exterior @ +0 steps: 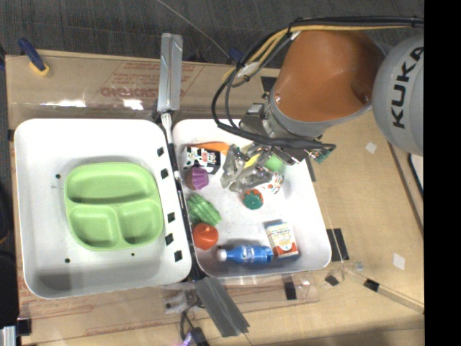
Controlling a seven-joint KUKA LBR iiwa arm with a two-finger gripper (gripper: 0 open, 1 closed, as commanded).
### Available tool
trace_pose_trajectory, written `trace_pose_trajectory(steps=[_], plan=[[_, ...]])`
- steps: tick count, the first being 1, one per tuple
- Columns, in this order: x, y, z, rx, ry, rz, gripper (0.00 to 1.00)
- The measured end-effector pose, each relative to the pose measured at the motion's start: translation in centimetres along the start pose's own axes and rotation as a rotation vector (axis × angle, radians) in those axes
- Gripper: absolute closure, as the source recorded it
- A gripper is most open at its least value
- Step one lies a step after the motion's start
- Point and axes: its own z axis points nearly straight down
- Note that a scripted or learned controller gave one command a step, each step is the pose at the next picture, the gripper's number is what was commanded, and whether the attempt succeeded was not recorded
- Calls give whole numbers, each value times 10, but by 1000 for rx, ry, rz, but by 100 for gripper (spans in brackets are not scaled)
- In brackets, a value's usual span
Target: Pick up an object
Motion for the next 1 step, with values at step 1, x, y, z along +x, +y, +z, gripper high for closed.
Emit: trace_pose_trajectory(steps=[1], plan=[[0, -1, -12, 5, -3, 1, 100]])
